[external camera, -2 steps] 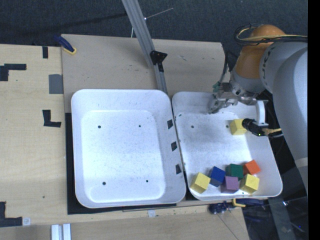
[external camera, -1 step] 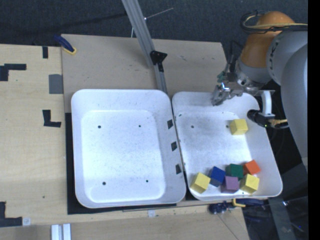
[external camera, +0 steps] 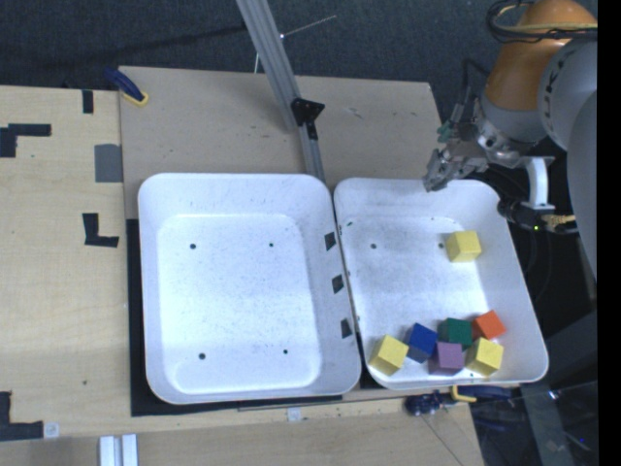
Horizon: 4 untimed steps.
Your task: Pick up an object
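Near edge of the bench: a small blue clamp-like piece [external camera: 432, 404] with a yellow tip sits just below the right bin's front rim.

Right bin [external camera: 505, 289]: cluster of blocks in the front right corner. Yellow block [external camera: 390, 354] at the left end, blue block [external camera: 421, 341] touching it, purple block [external camera: 449, 356] next, green block [external camera: 455, 331] just behind the purple one, second yellow block [external camera: 486, 356] at the right end, orange block [external camera: 490, 324] behind that, against the right wall. All packed close, most touching a neighbour. One lone yellow block [external camera: 464, 246] sits further back, near the right wall, well apart from the cluster.

Left bin [external camera: 155, 260]: four small dark dots on its floor. It butts up against the right bin; dark tabs along the shared edge.

Black mat [external camera: 136, 357] shows under the left bin's left and front sides. Bench top [external camera: 58, 289] has black tape marks and a grey patch on the left.

Further back: slanted grey metal bar [external camera: 277, 56] runs down to the seam between the bins, with a black bracket [external camera: 308, 112] on it. Blue and yellow item [external camera: 127, 85] at the bench's far left corner.

Gripper [external camera: 437, 176] is over the far rim of the right bin, well apart from every block. Nothing between the fingers; can't tell if they're spread or pressed together, too small and dark. Orange band of the arm [external camera: 529, 51] is at top right.
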Available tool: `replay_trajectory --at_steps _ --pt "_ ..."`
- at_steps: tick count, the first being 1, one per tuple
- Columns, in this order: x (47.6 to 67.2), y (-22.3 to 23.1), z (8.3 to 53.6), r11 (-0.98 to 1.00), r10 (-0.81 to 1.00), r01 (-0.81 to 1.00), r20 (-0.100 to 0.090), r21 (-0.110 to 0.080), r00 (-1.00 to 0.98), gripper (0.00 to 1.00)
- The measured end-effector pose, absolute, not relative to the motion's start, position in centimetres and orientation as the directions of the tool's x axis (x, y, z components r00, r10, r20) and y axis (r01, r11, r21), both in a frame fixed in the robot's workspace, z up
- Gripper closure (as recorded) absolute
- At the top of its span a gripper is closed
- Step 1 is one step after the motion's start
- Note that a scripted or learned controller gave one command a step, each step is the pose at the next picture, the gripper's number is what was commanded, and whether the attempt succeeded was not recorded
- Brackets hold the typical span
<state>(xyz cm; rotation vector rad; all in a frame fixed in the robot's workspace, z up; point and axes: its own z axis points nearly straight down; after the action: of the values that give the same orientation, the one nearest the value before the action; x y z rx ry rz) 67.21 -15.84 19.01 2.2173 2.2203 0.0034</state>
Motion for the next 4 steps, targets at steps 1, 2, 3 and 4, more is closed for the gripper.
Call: replay_trajectory --at_steps 1,2,3,4 --pt "67.3 -15.8 24.4 0.002 1.000 1.000 -0.001 0.005 -0.002 1.00" --pt "64.4 -11.5 23.5 0.004 1.000 1.000 0.001 -0.003 -0.004 1.00" --pt "61.8 -7.1 24.2 0.006 1.000 1.000 0.002 -0.002 -0.006 1.00" --pt "59.0 -1.4 23.7 0.007 1.000 1.000 0.002 -0.004 -0.007 1.00"
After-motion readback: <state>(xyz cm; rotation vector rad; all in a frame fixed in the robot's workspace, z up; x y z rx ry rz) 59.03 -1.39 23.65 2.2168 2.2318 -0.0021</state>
